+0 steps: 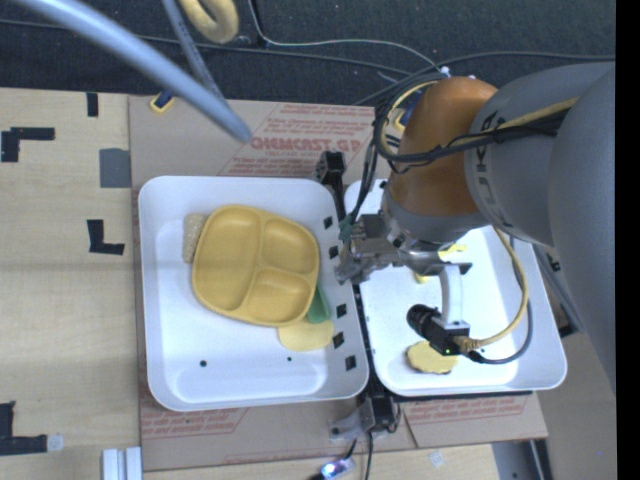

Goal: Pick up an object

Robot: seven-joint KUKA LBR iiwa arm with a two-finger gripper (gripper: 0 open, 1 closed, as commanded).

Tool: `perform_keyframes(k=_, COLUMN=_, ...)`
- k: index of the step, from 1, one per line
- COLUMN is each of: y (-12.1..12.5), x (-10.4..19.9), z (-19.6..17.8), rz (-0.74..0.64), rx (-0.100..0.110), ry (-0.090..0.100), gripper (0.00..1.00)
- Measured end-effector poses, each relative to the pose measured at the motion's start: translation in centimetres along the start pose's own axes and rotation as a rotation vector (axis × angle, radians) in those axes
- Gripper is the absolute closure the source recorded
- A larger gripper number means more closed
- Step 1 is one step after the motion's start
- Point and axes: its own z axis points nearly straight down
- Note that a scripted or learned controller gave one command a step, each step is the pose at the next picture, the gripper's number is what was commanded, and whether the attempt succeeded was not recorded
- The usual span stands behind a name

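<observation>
A tan pad [191, 236] is largely covered by the plate [255, 265], as are a green piece [319, 309] and a pale yellow piece [308, 336] at the plate's lower right rim; what these are cannot be told. Much of the right bin [540, 368] is hidden under the arm [520, 158], which is cut off by the right edge. A yellow item [428, 361] there is partly covered. The claw [350, 258] is mostly concealed beneath the wrist. A grey bar [100, 28] at upper left is blurred.
</observation>
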Motion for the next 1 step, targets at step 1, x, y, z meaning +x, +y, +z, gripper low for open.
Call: perform_keyframes(k=1, y=-0.02, x=4.60, z=-0.07, rz=-0.001, rx=-0.001, ry=0.001, gripper=1.00)
